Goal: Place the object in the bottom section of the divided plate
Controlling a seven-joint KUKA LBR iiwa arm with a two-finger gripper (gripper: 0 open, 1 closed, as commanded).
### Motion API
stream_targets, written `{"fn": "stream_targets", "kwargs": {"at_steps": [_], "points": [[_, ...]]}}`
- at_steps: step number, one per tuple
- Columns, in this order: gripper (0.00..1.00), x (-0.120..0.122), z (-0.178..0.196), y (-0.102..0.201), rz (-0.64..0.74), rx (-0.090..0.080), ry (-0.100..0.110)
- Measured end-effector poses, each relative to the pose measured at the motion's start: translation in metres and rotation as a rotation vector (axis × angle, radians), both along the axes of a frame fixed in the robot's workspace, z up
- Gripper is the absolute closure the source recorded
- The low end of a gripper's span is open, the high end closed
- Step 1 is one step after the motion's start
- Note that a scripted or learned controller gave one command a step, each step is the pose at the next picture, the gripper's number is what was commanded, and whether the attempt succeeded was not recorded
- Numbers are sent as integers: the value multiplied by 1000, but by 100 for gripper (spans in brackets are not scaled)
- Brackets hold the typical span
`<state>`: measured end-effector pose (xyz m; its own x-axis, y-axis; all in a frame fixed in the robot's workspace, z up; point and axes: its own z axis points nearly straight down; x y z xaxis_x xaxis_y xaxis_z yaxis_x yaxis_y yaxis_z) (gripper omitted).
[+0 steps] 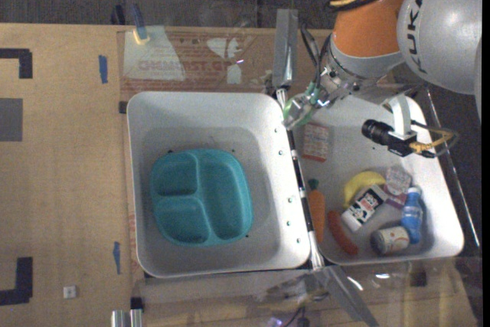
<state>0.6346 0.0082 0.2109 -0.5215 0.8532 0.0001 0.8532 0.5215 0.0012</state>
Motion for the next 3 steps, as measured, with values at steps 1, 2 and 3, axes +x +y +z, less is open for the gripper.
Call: {"fn": "stream_targets", "kwargs": {"at_steps": [1,2,3], "points": [[100,-64,-4,105,97,0,-2],[100,-124,38,142,-81,-1,3],[0,-124,38,141,-83,0,2]]}}
